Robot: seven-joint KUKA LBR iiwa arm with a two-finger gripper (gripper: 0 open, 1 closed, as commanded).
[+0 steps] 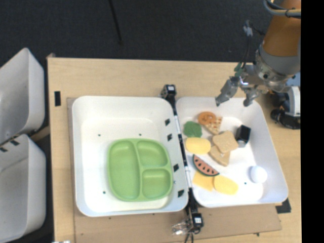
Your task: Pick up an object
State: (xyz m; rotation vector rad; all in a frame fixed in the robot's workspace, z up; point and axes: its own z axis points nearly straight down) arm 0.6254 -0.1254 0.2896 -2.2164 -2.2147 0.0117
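Note:
The right white bin (263,120) holds several toy foods: a pizza slice (209,120), a green leaf piece (192,129), a yellow piece (198,146), two bread slices (224,142), a watermelon slice (204,166), yellow pieces (215,183) at the front, a black block (243,134) and a white ball (257,174). My gripper (236,96) hangs above the bin's far edge, open, with its two grey fingers (225,92) spread and nothing between them. It stands above and behind the pizza slice, apart from it.
The left bin (83,135) holds a green divided tray (139,168). A black clip (168,91) sits at the far end of the divider between the bins. White chair-like shapes (17,135) stand left of the bench.

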